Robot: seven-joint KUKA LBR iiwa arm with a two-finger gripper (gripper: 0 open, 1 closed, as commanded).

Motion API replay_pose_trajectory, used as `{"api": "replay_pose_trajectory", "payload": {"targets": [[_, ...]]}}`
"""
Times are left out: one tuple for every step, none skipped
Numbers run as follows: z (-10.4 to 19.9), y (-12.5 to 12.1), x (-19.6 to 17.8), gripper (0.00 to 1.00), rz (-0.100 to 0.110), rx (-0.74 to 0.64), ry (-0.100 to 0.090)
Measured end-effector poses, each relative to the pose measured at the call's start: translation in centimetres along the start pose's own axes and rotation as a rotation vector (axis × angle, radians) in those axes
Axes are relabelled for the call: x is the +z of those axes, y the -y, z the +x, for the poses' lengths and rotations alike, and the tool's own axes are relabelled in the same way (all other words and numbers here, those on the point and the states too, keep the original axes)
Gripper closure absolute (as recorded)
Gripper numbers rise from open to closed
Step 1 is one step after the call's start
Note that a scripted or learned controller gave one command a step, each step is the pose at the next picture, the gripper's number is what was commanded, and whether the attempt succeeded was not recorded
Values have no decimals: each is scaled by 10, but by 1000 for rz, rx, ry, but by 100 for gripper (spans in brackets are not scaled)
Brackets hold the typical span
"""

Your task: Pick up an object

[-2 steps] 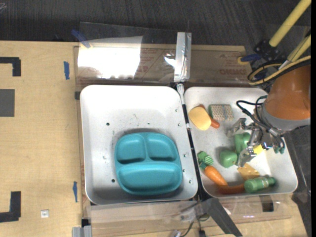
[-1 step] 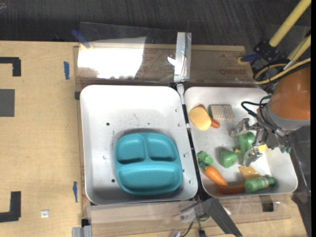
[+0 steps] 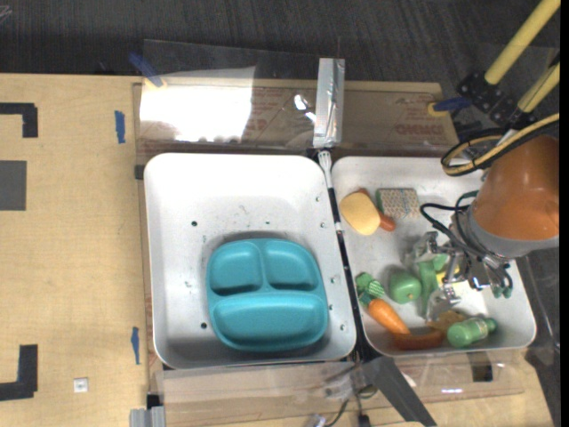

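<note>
Two bins [image 3: 169, 181], end effector [image 3: 444, 283] amid toys [image 3: 404, 287]

The pale wooden tabletop [image 3: 71, 265] carried two shallow white plastic bins side by side, the left bin [image 3: 169, 238] touching the right bin [image 3: 520, 314], plus blue tape strips [image 3: 119, 126].

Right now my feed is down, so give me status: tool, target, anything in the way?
Tool low in right bin, among the toy food. Nothing seen held. Carrot and green bottle crowd close. Teal tray sits in left bin.
</note>
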State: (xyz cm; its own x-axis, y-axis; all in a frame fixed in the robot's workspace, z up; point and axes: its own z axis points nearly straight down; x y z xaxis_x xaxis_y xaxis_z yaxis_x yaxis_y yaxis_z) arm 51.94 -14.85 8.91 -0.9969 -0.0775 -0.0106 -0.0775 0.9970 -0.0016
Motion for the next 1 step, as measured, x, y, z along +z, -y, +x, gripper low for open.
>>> {"api": "replay_pose_trajectory", "payload": {"targets": [[-91,-7,1,0,1,-43,-4]]}}
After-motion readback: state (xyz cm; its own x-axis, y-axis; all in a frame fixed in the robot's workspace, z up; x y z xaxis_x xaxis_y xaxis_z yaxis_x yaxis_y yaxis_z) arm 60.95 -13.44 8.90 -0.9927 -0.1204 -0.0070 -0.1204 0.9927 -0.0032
